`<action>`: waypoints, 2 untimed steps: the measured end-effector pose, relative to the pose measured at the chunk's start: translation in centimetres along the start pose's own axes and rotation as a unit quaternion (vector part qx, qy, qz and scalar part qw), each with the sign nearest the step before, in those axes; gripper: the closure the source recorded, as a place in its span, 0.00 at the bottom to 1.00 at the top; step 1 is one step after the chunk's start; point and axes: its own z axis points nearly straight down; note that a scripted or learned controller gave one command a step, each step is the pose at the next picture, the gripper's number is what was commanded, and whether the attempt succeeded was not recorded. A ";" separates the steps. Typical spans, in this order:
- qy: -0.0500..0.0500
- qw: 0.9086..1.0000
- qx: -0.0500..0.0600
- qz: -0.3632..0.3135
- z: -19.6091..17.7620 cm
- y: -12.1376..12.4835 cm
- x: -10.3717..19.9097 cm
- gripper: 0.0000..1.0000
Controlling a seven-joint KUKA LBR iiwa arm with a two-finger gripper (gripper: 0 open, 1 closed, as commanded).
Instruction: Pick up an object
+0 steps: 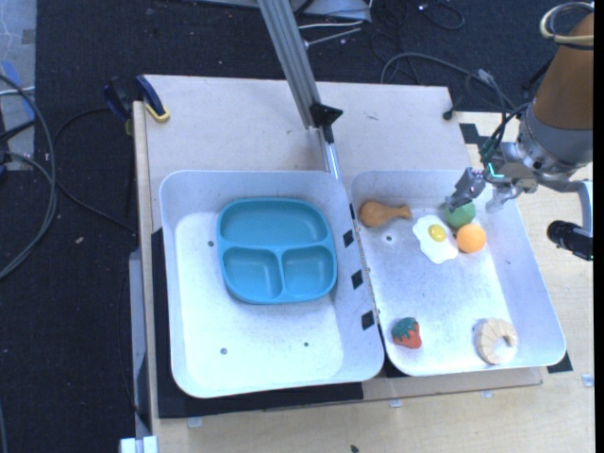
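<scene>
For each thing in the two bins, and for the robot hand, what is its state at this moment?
Blue divided plastic tray: flat in the left white bin.
Brown toy drumstick: lying in the right white bin.
Toy fried egg: flat.
Green round toy: directly under the hand.
Orange ball: beside the egg.
Red toy strawberry: lying apart.
Beige ring-shaped toy pastry: lying flat.

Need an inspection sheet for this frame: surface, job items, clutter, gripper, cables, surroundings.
Surface: two white bins side by side on a bench, left bin, right bin.
Job's things: right bin holds a drumstick, fried egg, orange ball, green item, strawberry, pastry.
Clutter: blue divided tray in the left bin.
Gripper: gripper low over the green item; finger state cannot be told.
Cables: black cables on the floor behind the bench.
Surroundings: slanted metal pole; dark floor.
</scene>
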 end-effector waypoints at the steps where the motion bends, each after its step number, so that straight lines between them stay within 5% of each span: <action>1: 0.000 1.000 -0.002 0.000 -0.2 0.1 0.0 0.00; 2: 0.000 1.000 0.000 0.000 4.4 -0.4 0.5 0.00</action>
